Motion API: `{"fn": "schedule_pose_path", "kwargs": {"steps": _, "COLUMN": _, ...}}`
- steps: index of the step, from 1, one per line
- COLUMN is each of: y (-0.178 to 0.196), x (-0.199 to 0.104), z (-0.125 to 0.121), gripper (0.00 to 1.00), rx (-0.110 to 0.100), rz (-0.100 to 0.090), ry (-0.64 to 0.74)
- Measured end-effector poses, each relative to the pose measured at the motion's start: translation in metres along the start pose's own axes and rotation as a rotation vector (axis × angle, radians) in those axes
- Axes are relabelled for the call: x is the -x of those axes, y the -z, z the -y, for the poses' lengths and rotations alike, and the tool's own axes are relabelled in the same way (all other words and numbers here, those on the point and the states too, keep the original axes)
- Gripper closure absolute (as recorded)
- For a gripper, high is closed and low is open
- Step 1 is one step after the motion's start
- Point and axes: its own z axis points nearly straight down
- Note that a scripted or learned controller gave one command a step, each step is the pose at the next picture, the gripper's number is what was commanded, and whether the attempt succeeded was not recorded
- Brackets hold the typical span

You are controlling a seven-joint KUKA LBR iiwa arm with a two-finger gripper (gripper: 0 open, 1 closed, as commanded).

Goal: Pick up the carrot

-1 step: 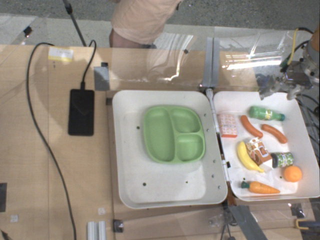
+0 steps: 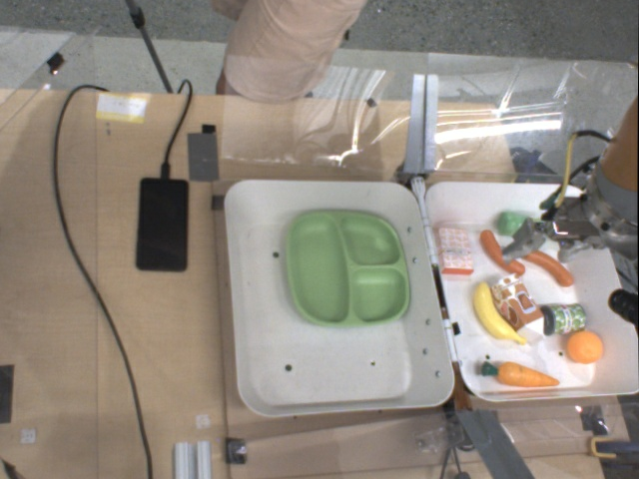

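Observation:
The carrot (image 2: pixel 523 373) is orange with a small green top. It lies flat along the front edge of the right bin (image 2: pixel 599 397), its top pointing left. My gripper (image 2: pixel 535 235) reaches in from the right over the back half of that bin. It hangs above two red sausages (image 2: pixel 500 251) (image 2: pixel 552 267), well behind the carrot and apart from it. Nothing is visibly held.
Between gripper and carrot lie a banana (image 2: pixel 493 312), a brown snack packet (image 2: pixel 517 302), a dark can (image 2: pixel 565 318) and an orange (image 2: pixel 585 347). A green lump (image 2: pixel 512 222) and a pink box (image 2: pixel 456 250) sit further back. The left bin (image 2: pixel 260 367) holds a green divided plate (image 2: pixel 347 267).

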Motion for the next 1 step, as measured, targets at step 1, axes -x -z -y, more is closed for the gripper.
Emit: {"fn": "schedule_pose_path", "kwargs": {"steps": 1, "y": -0.0970, "x": 0.0004, "z": 0.0688, "gripper": 0.00, "rx": -0.003, "rz": -0.001, "ry": 0.014}}
